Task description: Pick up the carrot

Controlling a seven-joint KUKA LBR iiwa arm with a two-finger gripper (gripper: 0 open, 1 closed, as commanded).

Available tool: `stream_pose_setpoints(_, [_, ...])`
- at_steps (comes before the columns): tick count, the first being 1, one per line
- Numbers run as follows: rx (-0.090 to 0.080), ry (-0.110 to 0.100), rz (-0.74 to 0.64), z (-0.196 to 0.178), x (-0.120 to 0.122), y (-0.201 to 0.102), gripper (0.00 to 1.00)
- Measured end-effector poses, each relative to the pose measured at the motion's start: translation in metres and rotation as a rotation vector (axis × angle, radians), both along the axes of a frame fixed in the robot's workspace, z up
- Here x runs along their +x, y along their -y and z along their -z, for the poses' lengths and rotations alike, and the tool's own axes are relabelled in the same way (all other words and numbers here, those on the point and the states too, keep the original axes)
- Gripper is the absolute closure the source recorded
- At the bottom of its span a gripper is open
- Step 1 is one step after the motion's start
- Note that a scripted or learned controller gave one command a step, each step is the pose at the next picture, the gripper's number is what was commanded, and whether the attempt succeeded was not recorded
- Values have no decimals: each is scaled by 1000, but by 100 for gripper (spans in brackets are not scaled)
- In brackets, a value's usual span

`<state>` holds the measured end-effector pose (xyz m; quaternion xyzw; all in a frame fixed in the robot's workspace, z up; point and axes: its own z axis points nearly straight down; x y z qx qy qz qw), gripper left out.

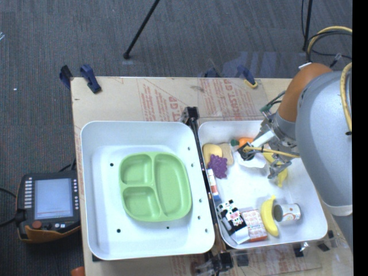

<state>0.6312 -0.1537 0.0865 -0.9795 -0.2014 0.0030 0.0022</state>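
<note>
Well, from where I stand the gripper (278, 168) hangs low inside the right-hand bin (319, 218), in its far half. I cannot tell whether it is open or closed, and I see nothing that it plainly holds. The carrot (245, 141) lies apart from it, off to the view's left and a little farther back. It is orange with a green top pointing away from the gripper, and it rests close under the bin's far wall.

Beyond the carrot, farther from the gripper, a pale yellow fruit (211, 152) sits by the wall shared with the other bin. A bunch of purple grapes (217, 165) touches that fruit on the near side. A small yellow piece (282, 179) lies just beneath the gripper, and whether they touch I cannot make out.

Toward me from the gripper the white floor is bare for a stretch. Then comes a row along the near wall: a can (287, 213), a banana (269, 216), a small carton (253, 223) and a black-and-white toy (232, 215). A marker (213, 185) lies along the shared wall.

Across that wall, well away from the gripper, the left-hand bin (92, 154) holds a green divided plate (155, 186).
</note>
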Motion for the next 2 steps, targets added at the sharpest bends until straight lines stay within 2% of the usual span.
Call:
stream_pose_setpoints(1, [-1, -7, 188, 1, 0, -54, 0])
stream_pose_setpoints(2, [-1, -6, 178, -11, 2, -56, 100])
